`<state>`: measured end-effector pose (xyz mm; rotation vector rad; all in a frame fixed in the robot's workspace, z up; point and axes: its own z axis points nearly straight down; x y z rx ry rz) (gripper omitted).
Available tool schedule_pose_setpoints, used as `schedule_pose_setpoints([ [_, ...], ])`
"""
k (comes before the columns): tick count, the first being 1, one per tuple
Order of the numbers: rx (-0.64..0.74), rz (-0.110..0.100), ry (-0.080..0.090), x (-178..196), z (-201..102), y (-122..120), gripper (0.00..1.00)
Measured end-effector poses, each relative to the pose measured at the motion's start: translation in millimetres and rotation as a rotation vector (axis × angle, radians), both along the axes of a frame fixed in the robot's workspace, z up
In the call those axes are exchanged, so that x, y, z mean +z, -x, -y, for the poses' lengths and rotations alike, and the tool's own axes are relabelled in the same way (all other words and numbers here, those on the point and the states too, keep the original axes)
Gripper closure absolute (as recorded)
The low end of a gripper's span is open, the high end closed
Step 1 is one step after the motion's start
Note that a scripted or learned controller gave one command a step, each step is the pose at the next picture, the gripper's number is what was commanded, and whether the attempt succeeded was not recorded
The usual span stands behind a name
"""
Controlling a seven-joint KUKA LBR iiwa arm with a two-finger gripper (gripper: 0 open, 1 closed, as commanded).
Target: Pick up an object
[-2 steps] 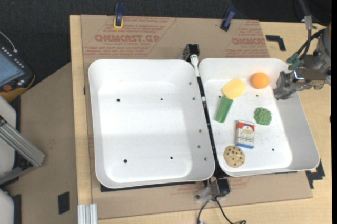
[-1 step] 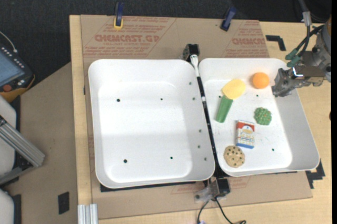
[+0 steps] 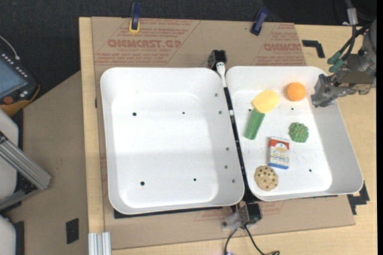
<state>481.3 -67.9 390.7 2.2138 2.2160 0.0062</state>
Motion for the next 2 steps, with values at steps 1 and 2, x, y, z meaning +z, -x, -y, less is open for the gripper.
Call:
schedule_pose_setpoints([
  [1, 0.0, 0.003, 0.001, 10.3, 0.0, -0.7, 1.0],
  [2, 0.001, 0.005, 0.003, 20.6, 0.0, -1.5, 1.0],
])
